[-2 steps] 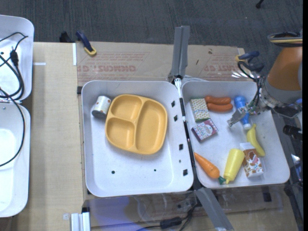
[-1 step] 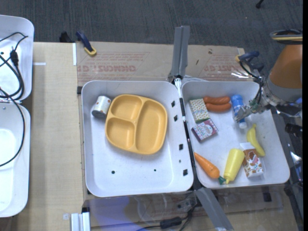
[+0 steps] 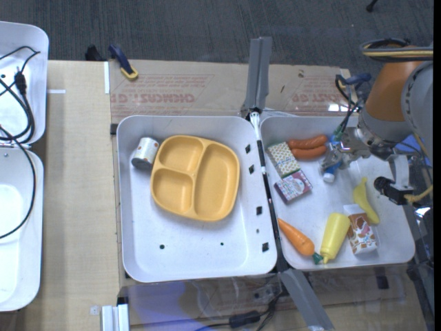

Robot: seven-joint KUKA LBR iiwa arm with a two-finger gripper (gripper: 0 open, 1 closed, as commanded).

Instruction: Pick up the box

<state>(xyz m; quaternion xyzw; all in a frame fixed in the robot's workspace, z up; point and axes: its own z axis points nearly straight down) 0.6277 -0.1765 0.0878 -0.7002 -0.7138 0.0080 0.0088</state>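
Note:
Two small boxes lie in the right bin: a green patterned box near the bin's left wall, and a purple and white box just in front of it. A small brown and white carton lies at the front right. My gripper hangs low over the bin's back middle, to the right of both boxes and apart from them. Nothing shows in its grasp. The grey arm with its orange band reaches in from the upper right.
Also in the right bin are two sausages by the gripper, a carrot, a yellow bottle and a banana. The left bin holds a yellow divided plate and a small can.

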